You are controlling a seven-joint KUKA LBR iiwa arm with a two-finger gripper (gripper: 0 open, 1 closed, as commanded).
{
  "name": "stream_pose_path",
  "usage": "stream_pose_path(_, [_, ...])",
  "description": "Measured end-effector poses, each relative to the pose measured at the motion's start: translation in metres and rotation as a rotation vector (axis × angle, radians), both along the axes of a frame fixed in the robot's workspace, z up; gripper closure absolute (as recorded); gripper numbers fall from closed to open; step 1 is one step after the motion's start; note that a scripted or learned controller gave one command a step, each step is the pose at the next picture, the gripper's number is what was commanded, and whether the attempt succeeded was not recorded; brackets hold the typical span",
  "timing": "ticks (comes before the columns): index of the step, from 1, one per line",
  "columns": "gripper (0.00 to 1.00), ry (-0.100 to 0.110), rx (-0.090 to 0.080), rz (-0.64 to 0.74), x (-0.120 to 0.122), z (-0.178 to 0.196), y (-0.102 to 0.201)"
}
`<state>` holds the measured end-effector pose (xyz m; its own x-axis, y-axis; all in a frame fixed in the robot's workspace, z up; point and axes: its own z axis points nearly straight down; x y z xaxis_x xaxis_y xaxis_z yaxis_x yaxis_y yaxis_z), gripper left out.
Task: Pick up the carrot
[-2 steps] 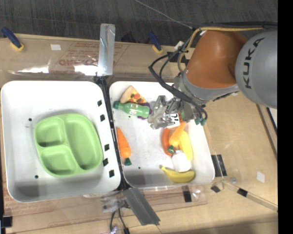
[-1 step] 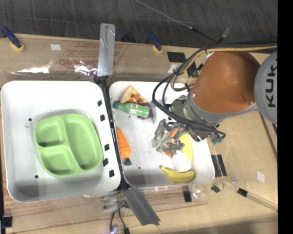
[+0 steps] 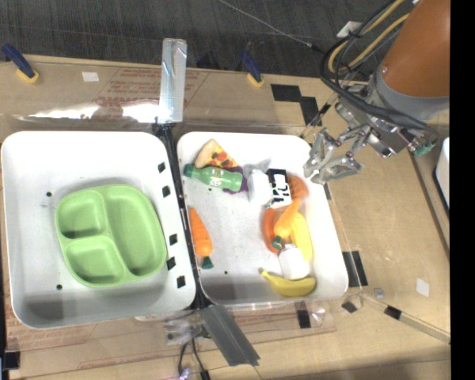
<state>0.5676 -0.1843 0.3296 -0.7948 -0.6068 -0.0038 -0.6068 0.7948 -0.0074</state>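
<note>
The carrot [image 3: 199, 233] is orange with a green stub at its near end. It lies lengthwise along the left wall of the right bin [image 3: 229, 279]. My gripper [image 3: 331, 163] hangs over that bin's far right rim, well to the right of the carrot and apart from it. Its metal fingers [image 3: 318, 158] point down and left with nothing between them.
The right bin also holds a pizza slice [image 3: 214, 154], a green bottle [image 3: 215, 178], a black and white carton [image 3: 278, 188], orange and yellow toy food [image 3: 288, 226] and a banana [image 3: 289, 283]. A green divided plate [image 3: 109, 233] sits in the left bin.
</note>
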Motion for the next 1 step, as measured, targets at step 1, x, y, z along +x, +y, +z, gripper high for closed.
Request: stream_pose_path(1, [1.0,0.009,0.003,0.353,-0.0291,-0.0428,-0.026])
